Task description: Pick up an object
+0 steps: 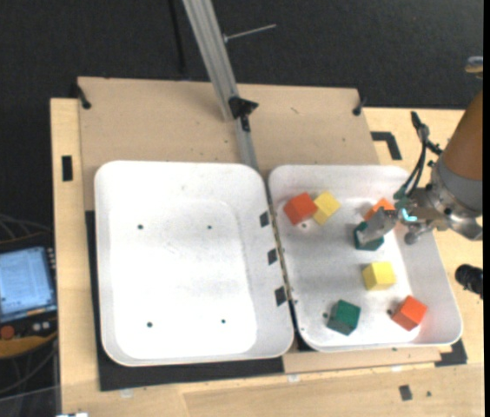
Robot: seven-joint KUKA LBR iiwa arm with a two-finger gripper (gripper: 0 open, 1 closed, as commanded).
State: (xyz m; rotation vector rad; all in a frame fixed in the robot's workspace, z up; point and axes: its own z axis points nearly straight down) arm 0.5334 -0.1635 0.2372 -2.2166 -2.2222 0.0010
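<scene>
Poised low in the right bin over a teal block, gripper of uncertain finger state, risking a glancing push against the orange block touching behind, bin wall near on the right, bare floor open toward the yellow block.

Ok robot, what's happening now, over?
Pincer low in right bin, at teal block. No firm grip seen. Orange block close behind; yellow block nearby.

Floor: dark, almost black.
Bench: light wood, pale board on top.
Left edge: lit handheld screen.
</scene>
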